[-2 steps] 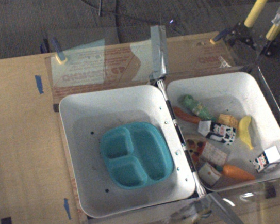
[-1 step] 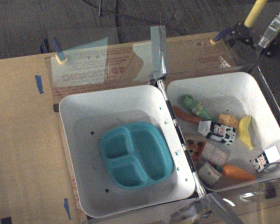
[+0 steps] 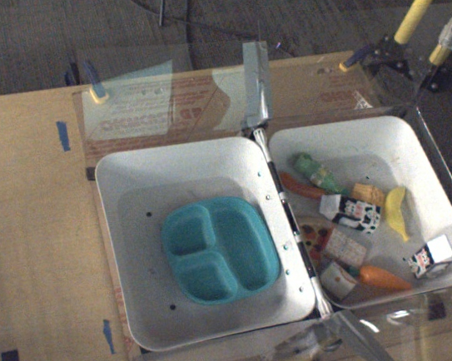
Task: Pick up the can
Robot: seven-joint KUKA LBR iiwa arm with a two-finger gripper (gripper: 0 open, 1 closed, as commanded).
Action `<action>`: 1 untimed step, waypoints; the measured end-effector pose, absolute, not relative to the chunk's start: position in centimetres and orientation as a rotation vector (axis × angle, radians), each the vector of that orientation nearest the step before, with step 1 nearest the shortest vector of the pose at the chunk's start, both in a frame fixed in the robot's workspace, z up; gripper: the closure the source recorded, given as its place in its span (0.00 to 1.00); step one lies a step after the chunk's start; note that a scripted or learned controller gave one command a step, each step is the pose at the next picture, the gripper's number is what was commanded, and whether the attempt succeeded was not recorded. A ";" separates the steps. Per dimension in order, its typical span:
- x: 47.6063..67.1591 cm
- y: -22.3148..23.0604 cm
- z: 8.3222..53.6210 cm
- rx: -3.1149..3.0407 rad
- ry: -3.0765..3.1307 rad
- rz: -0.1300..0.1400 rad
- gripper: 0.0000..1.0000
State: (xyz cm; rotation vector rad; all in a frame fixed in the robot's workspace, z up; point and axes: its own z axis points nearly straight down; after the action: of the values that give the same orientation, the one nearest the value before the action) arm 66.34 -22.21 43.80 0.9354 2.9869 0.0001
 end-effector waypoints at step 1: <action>64.5 -22.3 39.6 0.387 3.112 0.001 1.00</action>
State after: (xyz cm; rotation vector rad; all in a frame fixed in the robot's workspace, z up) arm 64.53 -22.28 39.65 0.3867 3.1119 0.0007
